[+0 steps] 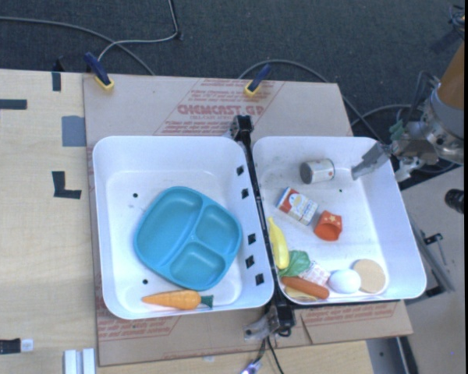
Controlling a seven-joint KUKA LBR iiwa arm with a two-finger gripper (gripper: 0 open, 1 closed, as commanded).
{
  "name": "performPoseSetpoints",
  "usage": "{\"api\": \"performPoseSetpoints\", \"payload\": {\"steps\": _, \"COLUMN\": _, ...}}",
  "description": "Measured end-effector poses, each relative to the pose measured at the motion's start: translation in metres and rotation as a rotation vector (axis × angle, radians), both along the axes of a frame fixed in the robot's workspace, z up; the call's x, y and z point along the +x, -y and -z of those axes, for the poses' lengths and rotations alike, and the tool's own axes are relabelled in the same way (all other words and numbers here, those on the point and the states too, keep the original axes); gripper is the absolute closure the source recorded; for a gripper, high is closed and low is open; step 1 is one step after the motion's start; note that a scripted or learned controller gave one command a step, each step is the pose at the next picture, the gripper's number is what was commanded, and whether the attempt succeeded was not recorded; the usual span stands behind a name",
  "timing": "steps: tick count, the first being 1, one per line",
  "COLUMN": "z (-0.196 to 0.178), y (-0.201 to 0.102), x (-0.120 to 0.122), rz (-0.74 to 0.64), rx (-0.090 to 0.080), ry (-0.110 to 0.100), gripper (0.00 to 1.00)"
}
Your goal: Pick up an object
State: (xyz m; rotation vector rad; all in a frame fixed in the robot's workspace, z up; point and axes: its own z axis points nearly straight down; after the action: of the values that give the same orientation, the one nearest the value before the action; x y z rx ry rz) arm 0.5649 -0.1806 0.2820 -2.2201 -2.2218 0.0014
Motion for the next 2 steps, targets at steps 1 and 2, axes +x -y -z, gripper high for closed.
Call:
{"api": "performPoseSetpoints", "payload": {"steps": 1, "z": 0.119, "y": -0.033, "x": 0.084, "rz": -0.001, "rx": 0.001, "ry": -0.003, "gripper": 0.00}}
{"api": "performPoseSetpoints", "payload": {"steps": 2, "z": 0.173, "y": -0.083, "x": 0.104, "rz": 0.003, "rx": -0.005, "ry": -0.007, "gripper": 0.00}}
